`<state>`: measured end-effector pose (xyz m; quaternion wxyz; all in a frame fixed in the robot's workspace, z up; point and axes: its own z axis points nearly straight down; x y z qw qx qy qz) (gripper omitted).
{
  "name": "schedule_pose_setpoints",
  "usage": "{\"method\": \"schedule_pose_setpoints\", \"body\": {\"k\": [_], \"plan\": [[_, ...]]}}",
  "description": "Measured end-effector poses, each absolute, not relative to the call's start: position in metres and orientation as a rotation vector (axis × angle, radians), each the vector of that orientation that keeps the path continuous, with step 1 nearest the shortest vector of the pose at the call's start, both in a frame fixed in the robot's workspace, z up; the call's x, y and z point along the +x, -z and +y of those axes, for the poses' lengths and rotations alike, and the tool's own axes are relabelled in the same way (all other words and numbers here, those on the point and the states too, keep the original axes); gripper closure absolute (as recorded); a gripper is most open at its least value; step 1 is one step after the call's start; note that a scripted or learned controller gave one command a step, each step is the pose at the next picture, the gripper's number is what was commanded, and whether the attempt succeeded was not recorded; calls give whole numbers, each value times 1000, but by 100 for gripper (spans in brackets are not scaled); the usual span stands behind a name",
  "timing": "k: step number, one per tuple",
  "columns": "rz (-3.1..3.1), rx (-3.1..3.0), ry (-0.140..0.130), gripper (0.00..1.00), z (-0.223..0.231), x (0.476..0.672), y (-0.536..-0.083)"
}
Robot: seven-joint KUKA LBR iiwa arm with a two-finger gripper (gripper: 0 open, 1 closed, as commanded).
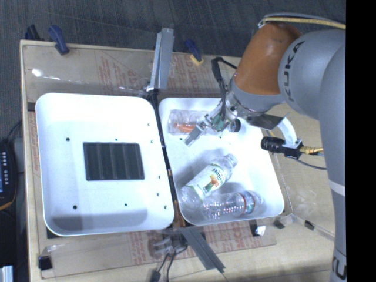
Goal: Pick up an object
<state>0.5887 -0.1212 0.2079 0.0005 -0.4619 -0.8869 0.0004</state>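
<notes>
My gripper point(197, 135) hangs low over the back of the right bin point(271, 175), reaching in from the right under the orange-banded wrist. Just left of it, against the bin's back left corner, lies a small clear plastic packet with orange inside point(180, 122); the gripper's tip is close beside it, and I cannot tell whether they touch. Nearer the front lie two clear plastic bottles: one with a green and orange label point(211, 178) lying at a slant, and a crumpled one point(230, 205) along the front wall.
The left bin point(59, 128) holds a dark ribbed rectangular pad point(113, 161) at its middle. A grey divider bar point(161, 57) rises between the bins at the back. Blue clamps point(57, 38) grip the bench's far edge. A black cable point(288, 147) hangs beside the wrist.
</notes>
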Motion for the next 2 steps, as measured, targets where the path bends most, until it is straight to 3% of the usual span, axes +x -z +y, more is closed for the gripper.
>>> {"method": "schedule_pose_setpoints", "body": {"k": [1,2], "plan": [[-2695,-1610,-2,0,-180,543,-136],[-2741,-1533,0,0,-184,514,-92]]}}
